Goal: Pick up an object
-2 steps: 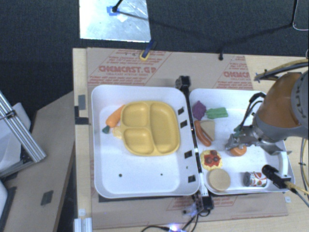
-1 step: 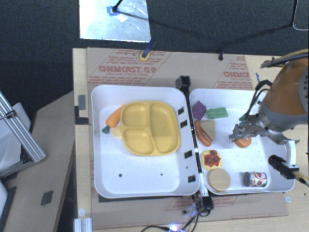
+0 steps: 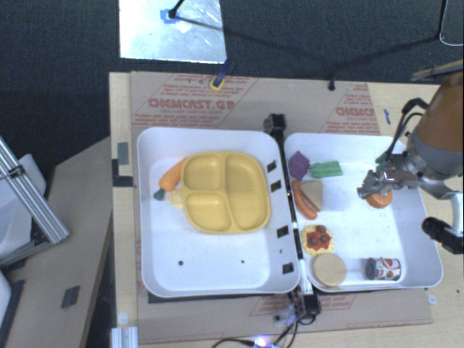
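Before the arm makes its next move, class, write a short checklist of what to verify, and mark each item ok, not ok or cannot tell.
1. Gripper is over the right bin: ok.
2. Orange object lies just under the gripper: ok.
3. Object seen between the fingers: cannot tell.
4. Neighbours stand apart from the orange object; green block and can are well away: ok.
5. Yellow tray sits in the left bin, out of the way: ok.
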`<state>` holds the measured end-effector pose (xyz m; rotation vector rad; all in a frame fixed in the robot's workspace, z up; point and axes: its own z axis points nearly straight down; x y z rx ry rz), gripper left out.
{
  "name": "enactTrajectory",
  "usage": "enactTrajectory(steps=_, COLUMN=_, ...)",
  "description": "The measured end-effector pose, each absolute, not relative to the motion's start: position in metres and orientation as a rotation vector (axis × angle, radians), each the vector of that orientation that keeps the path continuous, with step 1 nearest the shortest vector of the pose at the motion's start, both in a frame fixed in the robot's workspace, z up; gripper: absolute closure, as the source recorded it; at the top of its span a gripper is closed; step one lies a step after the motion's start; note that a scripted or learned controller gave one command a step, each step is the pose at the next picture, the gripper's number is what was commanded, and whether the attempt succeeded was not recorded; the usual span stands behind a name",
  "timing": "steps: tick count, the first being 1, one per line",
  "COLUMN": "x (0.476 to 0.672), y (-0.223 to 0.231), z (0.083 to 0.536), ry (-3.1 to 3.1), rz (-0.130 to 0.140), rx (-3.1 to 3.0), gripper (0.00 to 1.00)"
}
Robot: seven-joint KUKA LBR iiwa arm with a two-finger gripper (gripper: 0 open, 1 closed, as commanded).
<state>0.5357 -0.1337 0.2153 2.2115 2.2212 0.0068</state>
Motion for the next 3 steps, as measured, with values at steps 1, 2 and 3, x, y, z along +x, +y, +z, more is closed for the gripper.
enactTrajectory(steps=1, x=0.537, y=-0.134, z=0.225, ry=2.224, rz=0.003, rx=2.215, gripper=1.00)
enactTrajectory(steps=2, x=0.504, y=-0.081, z=0.221, ry=2.232, rz=0.001, rx=2.214, gripper=1.00)
enactTrajectory(steps=3, x=0.502, y=-0.076, z=0.215, ry=2.226, rz=0.002, rx=2.216, gripper=1.00)
